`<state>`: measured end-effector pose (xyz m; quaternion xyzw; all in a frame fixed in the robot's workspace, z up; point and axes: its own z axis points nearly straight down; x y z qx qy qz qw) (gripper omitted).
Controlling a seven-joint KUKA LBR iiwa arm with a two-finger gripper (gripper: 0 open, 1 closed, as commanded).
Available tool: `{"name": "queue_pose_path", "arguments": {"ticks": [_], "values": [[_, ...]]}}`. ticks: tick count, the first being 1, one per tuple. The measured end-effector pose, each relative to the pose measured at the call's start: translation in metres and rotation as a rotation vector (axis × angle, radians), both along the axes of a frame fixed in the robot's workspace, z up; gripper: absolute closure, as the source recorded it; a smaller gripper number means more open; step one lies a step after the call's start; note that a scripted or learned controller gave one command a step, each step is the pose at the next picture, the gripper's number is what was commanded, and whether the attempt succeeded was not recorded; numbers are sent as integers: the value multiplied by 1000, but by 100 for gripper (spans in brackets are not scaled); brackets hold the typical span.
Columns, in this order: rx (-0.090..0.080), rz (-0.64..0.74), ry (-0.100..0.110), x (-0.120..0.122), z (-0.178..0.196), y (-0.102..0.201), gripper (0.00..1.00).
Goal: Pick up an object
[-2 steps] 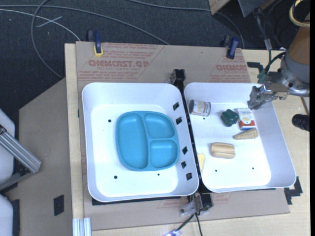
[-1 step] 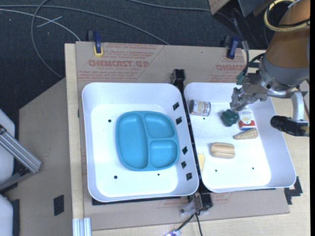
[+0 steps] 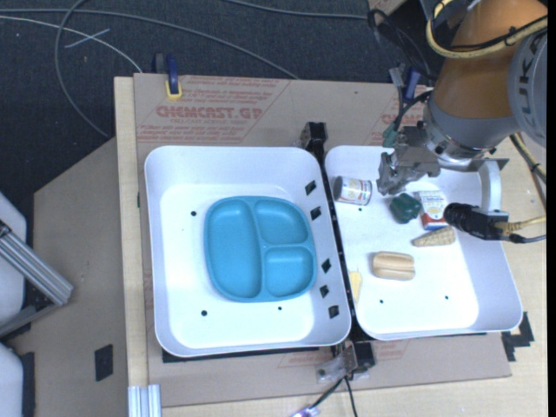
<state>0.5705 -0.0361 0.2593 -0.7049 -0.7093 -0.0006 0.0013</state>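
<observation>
Cardboard point(image 3: 261, 94) covers the bench, with a blue clamp point(image 3: 174, 76) at its far left corner. The left bin point(image 3: 174, 307) holds a blue divided plate point(image 3: 259, 248), lying flat at the bin's middle with its three compartments facing up.

In the right bin point(image 3: 469, 307), a thin yellow sliver point(image 3: 354, 285) lies against the left wall near the front. A small can point(image 3: 354, 190) lies on its side close to the far left corner. A tan bread roll point(image 3: 393, 266) rests about mid-bin, a little towards the left edge.

The gripper point(image 3: 393, 181) points down over the far part of this bin, just beside the can. From this angle I cannot tell how wide it stands or whether it has hold of anything.

A dark green object point(image 3: 404, 208) lies just by the gripper tip. A small white and red packet point(image 3: 432, 204) touches the green object's right side. A pale corn cob point(image 3: 434, 238) lies in front of the packet.

The grey and orange arm point(image 3: 473, 68) rises over the bin's far right corner.
</observation>
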Motion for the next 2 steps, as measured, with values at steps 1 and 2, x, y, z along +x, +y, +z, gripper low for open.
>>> {"name": "queue_pose_path", "arguments": {"ticks": [1,2], "values": [[0,0,3,-6,-16,53,100],[0,-1,3,-12,-28,102,100]]}}
